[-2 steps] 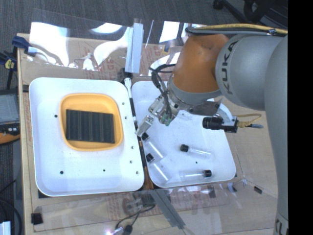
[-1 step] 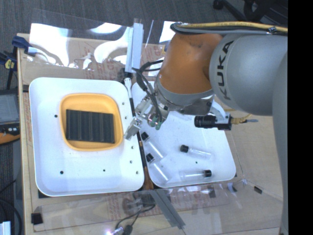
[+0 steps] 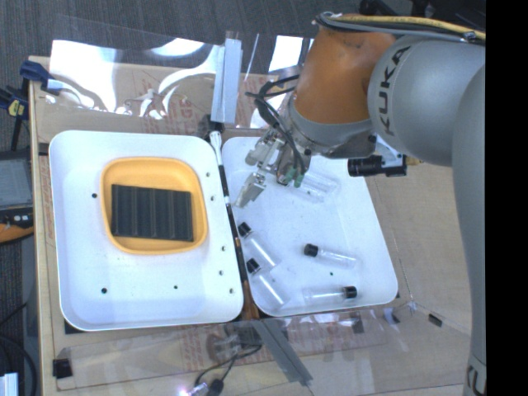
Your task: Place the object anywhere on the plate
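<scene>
A yellow plate (image 3: 153, 177) with a dark ridged insert (image 3: 153, 212) lies in the left white bin (image 3: 82, 279). Several clear tubes with black caps lie in the right white bin (image 3: 371, 246): one (image 3: 332, 256) at mid-right, one (image 3: 328, 293) near the front, and two (image 3: 262, 277) along the left wall. Another clear tube (image 3: 320, 187) lies at the back, just right of my gripper (image 3: 271, 178). The gripper hangs low over the right bin's back left part, well clear of the plate. Nothing can be made out in its grasp.
The divider between the bins (image 3: 229, 221) runs just left of the gripper. The arm's orange band and grey body (image 3: 388, 81) cover the right bin's back right corner. A metal strip (image 3: 225, 81) stands behind the bins.
</scene>
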Controlling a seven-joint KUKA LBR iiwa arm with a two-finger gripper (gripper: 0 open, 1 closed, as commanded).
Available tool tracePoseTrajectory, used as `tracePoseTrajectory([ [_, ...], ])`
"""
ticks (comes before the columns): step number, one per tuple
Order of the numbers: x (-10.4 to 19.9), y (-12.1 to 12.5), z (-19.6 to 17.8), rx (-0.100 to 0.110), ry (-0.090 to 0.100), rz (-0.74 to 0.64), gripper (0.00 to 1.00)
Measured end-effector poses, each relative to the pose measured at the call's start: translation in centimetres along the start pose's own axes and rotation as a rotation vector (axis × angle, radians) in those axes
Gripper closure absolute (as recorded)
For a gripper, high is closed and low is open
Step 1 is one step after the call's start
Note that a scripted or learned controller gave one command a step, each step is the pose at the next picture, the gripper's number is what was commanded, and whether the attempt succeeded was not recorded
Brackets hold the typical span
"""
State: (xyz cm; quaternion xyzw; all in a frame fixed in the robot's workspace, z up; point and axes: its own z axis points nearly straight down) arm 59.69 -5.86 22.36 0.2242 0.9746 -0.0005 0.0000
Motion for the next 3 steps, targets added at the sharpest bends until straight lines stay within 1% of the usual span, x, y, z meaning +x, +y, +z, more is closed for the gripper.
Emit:
tracePoseTrajectory([
  [1, 0.2, -2.4, 2.9, 0.0, 0.002, -0.322, 0.0],
  [2, 2.0, -0.1, 3.2, -0.001, 0.004, -0.674, 0.0],
  [3, 3.0, 6.7, 3.1, -0.001, -0.003, -0.574, 0.0],
])
